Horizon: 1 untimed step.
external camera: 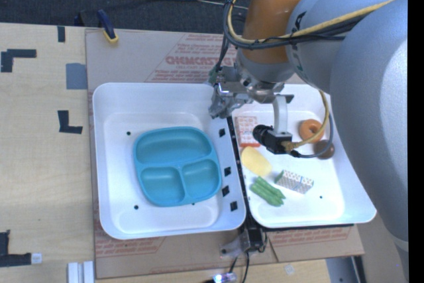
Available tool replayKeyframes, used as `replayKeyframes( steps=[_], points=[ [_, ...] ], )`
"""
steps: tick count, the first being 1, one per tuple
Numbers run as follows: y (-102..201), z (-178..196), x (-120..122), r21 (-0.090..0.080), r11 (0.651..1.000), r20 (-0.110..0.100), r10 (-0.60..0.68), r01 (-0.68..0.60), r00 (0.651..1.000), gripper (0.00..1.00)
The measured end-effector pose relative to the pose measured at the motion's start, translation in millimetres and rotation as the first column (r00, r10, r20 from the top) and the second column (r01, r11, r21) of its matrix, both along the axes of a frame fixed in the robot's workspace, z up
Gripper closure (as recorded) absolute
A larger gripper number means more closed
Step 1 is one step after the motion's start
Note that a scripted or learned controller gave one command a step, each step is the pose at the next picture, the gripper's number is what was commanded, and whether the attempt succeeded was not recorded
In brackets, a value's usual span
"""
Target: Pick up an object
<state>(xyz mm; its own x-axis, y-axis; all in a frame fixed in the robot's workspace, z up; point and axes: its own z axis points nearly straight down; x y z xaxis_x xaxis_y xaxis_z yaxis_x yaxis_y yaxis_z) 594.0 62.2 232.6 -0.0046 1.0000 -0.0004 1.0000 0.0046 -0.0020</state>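
While I hang over the dividing wall between the 2 white bins, my pincer (224, 103) sits at about 12 o'clock of the right bin (344, 199), and I cannot tell whether it is apart or together, since the metal parts there blur into one grey cluster. Nothing shows between its tips, so I count it as carrying nothing. The pickable things lie in the right bin: a yellow lemon-like piece (255, 160) near the centre, green pea pods (267, 192) just at its 6 o'clock, a small speckled packet (295, 181) at its 4 o'clock, a red-and-white card (246, 130) at its 12 o'clock, and an orange doughnut-shaped toy (309, 128) at its 2 o'clock. The left bin (112, 142) holds a blue 3-compartment tray (177, 165). My worry, as a judgement: coming down from here I could strike the bin wall or the card's edge, because I am over the divider instead of over any object; the card lies flat and would likely slip the tips. A black fitting (273, 138) and cable cover part of the card and doughnut, and my own grey arm cuts off the bin's far right side.
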Motion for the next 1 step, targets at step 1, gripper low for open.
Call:
replayKeyframes(
  steps=[1],
  points=[
    [41.0, -3.6, 26.5, 0.000, 1.000, 0.002, -0.001, 0.001, 1.000, 1.00]
  ],
)
